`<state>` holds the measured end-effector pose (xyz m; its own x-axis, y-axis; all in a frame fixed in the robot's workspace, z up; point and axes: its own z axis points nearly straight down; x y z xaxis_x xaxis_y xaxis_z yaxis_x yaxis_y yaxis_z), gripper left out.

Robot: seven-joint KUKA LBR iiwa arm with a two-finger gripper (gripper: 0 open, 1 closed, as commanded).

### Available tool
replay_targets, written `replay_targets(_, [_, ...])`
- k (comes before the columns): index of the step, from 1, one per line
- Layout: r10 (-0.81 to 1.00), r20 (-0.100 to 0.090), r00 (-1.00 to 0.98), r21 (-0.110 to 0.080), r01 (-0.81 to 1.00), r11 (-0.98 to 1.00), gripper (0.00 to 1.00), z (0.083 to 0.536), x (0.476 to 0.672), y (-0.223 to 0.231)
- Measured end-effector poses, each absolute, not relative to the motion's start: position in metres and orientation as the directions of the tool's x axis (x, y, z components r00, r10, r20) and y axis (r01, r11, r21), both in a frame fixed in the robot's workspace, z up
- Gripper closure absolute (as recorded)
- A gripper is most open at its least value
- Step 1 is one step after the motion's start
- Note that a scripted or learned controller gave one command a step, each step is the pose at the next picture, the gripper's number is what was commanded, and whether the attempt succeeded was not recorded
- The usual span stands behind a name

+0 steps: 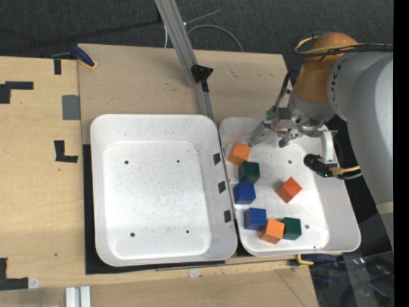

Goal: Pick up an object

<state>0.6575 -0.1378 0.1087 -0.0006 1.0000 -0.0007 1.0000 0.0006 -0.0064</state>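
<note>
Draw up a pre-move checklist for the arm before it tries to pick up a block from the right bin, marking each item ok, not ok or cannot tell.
1. Blocks within reach in the right bin: ok, seven lie there.
2. Gripper over that bin: ok, above its upper end.
3. Nearest target free to grasp: not ok, the orange block touches the dark green block.
4. An isolated option exists: ok, the red-orange block sits apart from the others.
5. Gripper already holding something: cannot tell.
6. Left bin free as a drop spot: ok.
</note>
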Motion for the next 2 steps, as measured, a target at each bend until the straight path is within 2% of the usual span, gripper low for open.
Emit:
replay_targets(1, [1.0, 0.0, -0.003, -0.002, 1.0, 0.003, 1.0, 0.122, 0.659, -0.137])
replay_targets(2, [1.0, -0.001, -0.001, 0.006, 1.0, 0.001, 1.0, 0.185, 0.659, -0.14])
